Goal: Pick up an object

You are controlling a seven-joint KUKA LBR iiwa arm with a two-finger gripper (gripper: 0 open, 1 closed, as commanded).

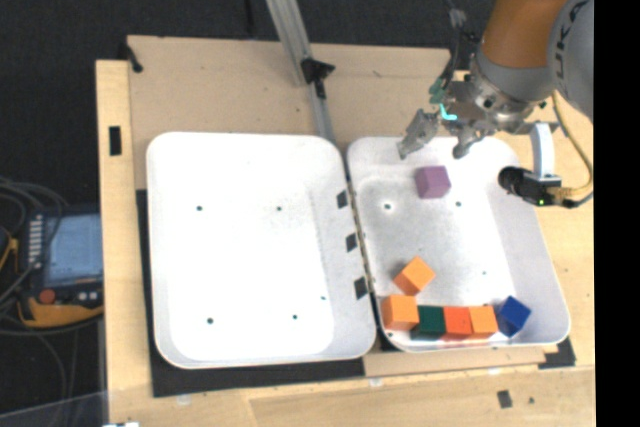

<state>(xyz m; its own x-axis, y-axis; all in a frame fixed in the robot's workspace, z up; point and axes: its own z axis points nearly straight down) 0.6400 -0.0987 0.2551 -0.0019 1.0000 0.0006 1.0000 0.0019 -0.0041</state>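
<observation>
My gripper (438, 144) hangs over the far end of the right bin (520, 245), its two fingers spread open with nothing between them. A purple cube (432, 181) lies on the bin floor just below and in front of the fingertips, apart from them. Further toward the near end sits a tilted orange block (415, 274). Along the near wall stand an orange block (401, 311), a green block (431, 321), two more orange blocks (470, 320) and a blue block (513, 314).
The left bin (170, 245) lies beside the right one, with black clips on the divide between them. A slanted metal rail (285, 10) runs down to the bins' far edge. A black fitting with a cable (530, 183) sits at the right bin's right rim.
</observation>
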